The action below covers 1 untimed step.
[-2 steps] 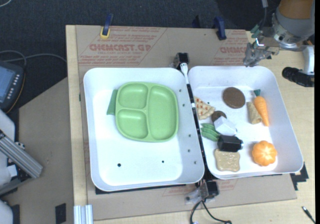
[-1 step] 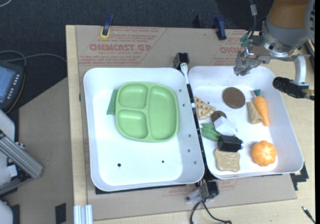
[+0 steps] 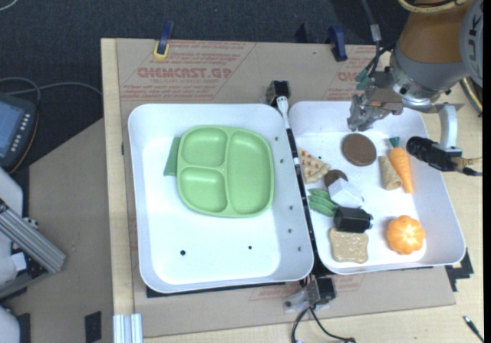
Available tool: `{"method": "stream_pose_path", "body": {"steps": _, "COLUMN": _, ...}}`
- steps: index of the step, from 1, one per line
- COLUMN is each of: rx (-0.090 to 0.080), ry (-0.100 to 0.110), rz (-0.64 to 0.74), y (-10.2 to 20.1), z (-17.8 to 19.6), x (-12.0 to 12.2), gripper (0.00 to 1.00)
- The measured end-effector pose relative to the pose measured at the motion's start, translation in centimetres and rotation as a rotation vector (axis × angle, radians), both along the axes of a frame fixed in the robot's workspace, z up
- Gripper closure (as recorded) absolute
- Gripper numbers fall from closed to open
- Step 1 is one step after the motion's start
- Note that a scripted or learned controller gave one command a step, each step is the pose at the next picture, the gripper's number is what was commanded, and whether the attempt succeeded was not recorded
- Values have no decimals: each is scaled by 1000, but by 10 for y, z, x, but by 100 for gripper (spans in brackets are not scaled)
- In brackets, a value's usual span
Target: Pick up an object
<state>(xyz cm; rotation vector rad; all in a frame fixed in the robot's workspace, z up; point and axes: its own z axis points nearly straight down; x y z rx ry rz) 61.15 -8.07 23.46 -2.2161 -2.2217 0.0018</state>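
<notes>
The right bin [image 3: 453, 215] holds several toy foods: a brown round cookie [image 3: 358, 150], a carrot [image 3: 400, 168], an orange [image 3: 404, 234], a toast slice [image 3: 348, 246], a pizza wedge [image 3: 311, 166], a black block [image 3: 352, 219] and a green bean pod [image 3: 322, 202]. My gripper [image 3: 360, 120] hangs over the far part of this bin, just beyond the cookie. Nothing shows between its fingers.
The left bin [image 3: 153, 234] carries a green sectioned plate [image 3: 225, 171]. A black divider rail [image 3: 295, 173] runs between the bins. Clamps sit at the cardboard's far edge, blue [image 3: 337, 42] and yellow [image 3: 161, 47]. The arm's body [image 3: 437, 34] looms over the right bin's far right corner.
</notes>
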Motion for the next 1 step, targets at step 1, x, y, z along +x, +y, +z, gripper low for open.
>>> {"method": "stream_pose_path", "body": {"steps": 1, "rx": 0, "ry": 0, "rz": 1, "y": 46, "z": 4, "x": -35, "gripper": 100}}
